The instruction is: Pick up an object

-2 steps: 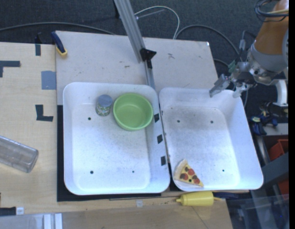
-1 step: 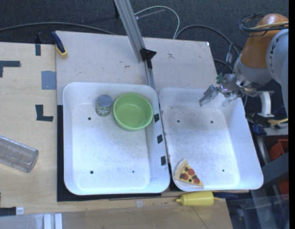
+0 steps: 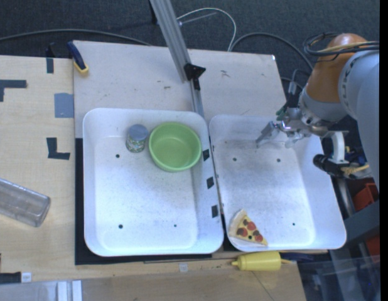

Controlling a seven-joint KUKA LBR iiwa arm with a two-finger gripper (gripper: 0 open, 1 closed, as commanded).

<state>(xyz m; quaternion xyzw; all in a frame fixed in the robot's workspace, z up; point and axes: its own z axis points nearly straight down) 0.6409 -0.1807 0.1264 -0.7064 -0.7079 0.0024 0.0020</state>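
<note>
Nearest the camera, a yellow bottle (image 3: 257, 261) lies on its side along the bench's front edge, just outside the right bin (image 3: 319, 231). Just inside that bin's front left corner rests a pizza slice (image 3: 247, 227), a toy wedge with red spots, flat on the white floor and close to the bin's wall.

Further back, the left bin (image 3: 100, 231) holds a green bowl (image 3: 175, 146) standing upright near its far right corner. A small can (image 3: 137, 138) with a grey top stands just beside the bowl on its left; whether the two touch cannot be told.

The gripper (image 3: 264, 137) sits over the far part of the right bin, near its back wall, on the end of the arm (image 3: 335, 80) that comes in from the right with its orange band above the wrist. Its metal fingers point toward the left and look slightly parted, with nothing between them. It is well apart from the pizza slice and separated from the bowl by the walls where the two bins meet.

Outside the bins, a clear plastic tube (image 3: 18, 200) lies on the wooden surface at the left. A metal pole (image 3: 172, 30) slants down from the top to the back edge between the bins. A blue and yellow clamp (image 3: 78, 58) sits at the back left corner of the white board.
</note>
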